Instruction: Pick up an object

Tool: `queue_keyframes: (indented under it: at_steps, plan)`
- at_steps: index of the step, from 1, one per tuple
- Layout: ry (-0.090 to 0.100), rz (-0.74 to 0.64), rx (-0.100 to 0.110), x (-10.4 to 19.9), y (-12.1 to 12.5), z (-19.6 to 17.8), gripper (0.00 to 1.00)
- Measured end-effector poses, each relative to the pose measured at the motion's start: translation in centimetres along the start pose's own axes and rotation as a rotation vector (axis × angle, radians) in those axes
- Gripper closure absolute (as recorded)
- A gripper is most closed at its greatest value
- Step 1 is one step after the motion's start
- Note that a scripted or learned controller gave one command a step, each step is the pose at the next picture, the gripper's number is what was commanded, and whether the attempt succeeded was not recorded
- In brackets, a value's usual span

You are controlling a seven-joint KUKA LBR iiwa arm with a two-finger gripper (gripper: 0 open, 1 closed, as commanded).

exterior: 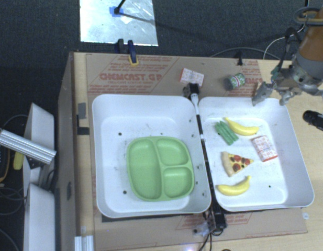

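Observation:
The right bin [287, 192] holds two yellow bananas, one near the back [242, 127] and one near the front [234, 187]. Beside the back banana lies a green bean pod [225, 132]. A pizza slice [235, 162] lies in the middle and a red-and-white packet [264, 148] sits to its right. My gripper [271, 93] hangs above the bin's back right corner with its fingers spread and nothing between them. It is apart from all the objects.
The left bin [114, 114] holds a green divided plate [160, 168]. On the cardboard behind the bins lie a small can [236, 80] and a paper tag [192, 77]. A blue clamp [131, 51] grips the bench's back edge.

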State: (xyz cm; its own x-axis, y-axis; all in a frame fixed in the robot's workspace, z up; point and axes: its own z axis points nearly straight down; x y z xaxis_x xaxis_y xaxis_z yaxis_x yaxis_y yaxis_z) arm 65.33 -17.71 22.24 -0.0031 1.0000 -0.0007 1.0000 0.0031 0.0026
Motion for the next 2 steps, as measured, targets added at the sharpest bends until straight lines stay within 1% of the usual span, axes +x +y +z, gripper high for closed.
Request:
queue_keyframes:
  at_steps: [1,2]
  plan:
    - [0.002,-0.002,0.003,4.7,-4.4,7.2,0.00]
    - [0.001,-0.001,0.002,8.5,-2.4,13.3,0.00]
